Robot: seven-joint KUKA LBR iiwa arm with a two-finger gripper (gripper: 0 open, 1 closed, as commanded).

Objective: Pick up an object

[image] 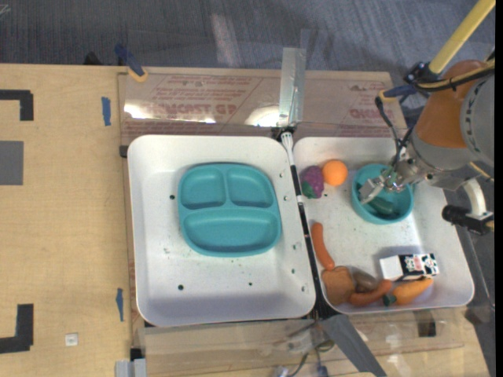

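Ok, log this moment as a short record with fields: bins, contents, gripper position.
left bin: holds a teal divided plate
right bin: teal bowl, purple fruit, orange ball, orange sausage-like piece, small white box, pile of brown and orange toys
gripper: over the teal bowl, at its rim
arm: enters from the right

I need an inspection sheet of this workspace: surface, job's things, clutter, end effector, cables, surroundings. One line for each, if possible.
Surface: two white bins, left bin and right bin, side by side.
Job's things: teal bowl, orange ball, purple fruit, carrot, white box in right bin.
Clutter: teal divided plate in left bin.
End effector: end effector over the bowl.
Cables: black cable beside the arm.
Surroundings: wooden bench, grey floor.
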